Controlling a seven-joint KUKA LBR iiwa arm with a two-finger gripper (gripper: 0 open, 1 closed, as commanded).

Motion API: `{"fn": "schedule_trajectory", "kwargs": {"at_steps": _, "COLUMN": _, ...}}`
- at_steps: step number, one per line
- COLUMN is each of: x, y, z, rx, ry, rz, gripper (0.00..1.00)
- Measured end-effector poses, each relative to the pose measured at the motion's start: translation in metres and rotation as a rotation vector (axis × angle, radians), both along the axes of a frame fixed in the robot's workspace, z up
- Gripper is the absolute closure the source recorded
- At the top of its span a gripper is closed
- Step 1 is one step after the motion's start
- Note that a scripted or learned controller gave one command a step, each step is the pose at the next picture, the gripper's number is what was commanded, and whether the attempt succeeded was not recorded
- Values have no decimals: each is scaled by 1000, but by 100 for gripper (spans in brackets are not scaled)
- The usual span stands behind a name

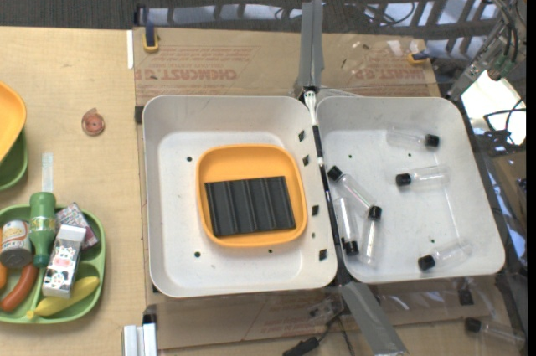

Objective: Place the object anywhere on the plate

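The pick seems not yet begun: clear plastic tubes with black caps lie in the right white bin, the orange square plate waits in the left white bin, and I cannot tell the gripper's state, so next comes a clean grasp on one tube.

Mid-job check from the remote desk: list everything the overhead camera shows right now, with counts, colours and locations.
white bins: 2, side by side on the bench
orange plate: 1, in the left bin
dark ribbed block: 1, dark grey, lying on the orange plate
clear vials with black caps: about 6, scattered in the right bin; exact count is hard to tell, they are see-through
green tray: 1, on the wooden table at left, holding toy food, a green bottle and a small carton
orange and green dishes: stacked at the left edge, cut off
small pink disc: 1, on the wooden table
cardboard sheet: brown, under the bins
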State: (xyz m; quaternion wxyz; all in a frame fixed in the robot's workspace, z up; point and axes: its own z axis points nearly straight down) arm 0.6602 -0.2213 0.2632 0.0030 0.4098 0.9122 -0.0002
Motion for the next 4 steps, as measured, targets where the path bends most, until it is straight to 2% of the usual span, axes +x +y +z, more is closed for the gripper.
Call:
{"fn": "schedule_trajectory", "kwargs": {"at_steps": 1, "x": -8, "y": 0, "z": 89, "rx": 0, "ry": 2, "rz": 126, "gripper": 100}}
{"fn": "schedule_trajectory", "kwargs": {"at_steps": 2, "x": -15, "y": 2, "z": 179, "rx": -1, "ry": 1, "rz": 380, "gripper": 100}}
{"fn": "schedule_trajectory", "kwargs": {"at_steps": 3, "x": -15, "y": -1, "z": 180, "rx": -2, "ry": 0, "rz": 695, "gripper": 100}}
{"fn": "schedule_trajectory", "kwargs": {"at_steps": 4, "x": -15, "y": -1, "z": 180, "rx": -2, "ry": 0, "rz": 695, "gripper": 0}}
